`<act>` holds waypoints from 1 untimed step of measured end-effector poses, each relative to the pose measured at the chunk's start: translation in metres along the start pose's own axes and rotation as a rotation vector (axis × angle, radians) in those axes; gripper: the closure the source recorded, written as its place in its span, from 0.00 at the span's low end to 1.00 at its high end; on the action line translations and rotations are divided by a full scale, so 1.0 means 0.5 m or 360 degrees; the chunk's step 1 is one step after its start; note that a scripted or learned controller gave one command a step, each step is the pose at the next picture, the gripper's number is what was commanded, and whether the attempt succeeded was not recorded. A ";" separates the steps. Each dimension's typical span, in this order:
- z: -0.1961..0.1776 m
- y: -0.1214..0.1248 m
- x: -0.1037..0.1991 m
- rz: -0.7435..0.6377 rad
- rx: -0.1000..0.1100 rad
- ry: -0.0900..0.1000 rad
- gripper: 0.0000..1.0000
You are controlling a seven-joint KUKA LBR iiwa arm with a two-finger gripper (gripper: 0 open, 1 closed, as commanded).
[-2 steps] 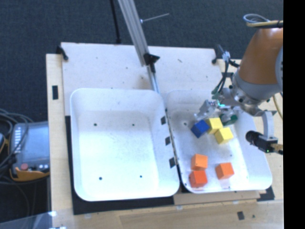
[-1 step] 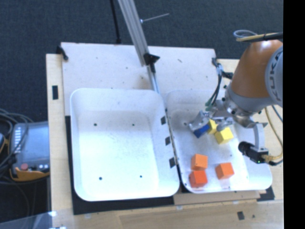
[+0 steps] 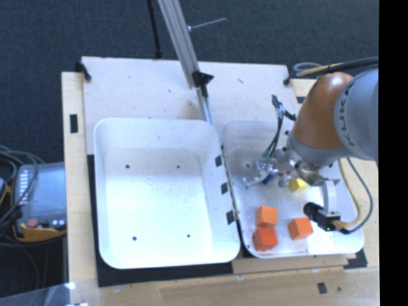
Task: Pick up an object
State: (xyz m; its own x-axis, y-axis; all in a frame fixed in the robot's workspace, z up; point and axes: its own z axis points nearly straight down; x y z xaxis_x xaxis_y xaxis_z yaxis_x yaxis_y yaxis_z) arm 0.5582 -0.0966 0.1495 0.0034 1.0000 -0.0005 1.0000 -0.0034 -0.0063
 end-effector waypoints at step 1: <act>0.102 0.001 -0.002 0.0001 -0.0010 -0.0002 0.00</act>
